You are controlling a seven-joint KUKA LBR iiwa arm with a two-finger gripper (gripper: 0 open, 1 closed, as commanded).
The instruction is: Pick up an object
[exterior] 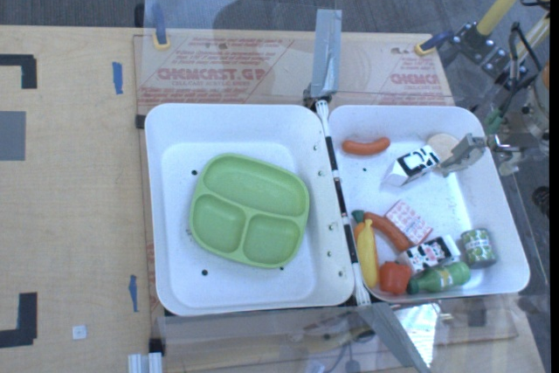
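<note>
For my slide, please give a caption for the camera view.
Gripper reaches a black-and-white carton in the right bin; a green divided plate lies in the left.

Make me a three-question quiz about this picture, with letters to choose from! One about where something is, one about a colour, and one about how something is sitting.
1. Where is the divided plate?
A. in the left bin
B. in the right bin
C. on the wooden bench

2. What colour is the plate?
A. red
B. light green
C. blue

3. How does the toy sausage sit?
A. lying flat in the bin
B. standing on end
C. hanging from the end effector

Answers:
1. A, the plate rests alone on the floor of the left bin.
2. B, all three of its sections are light green.
3. A, it lies flat near the top of the right bin, apart from the end effector.
</note>
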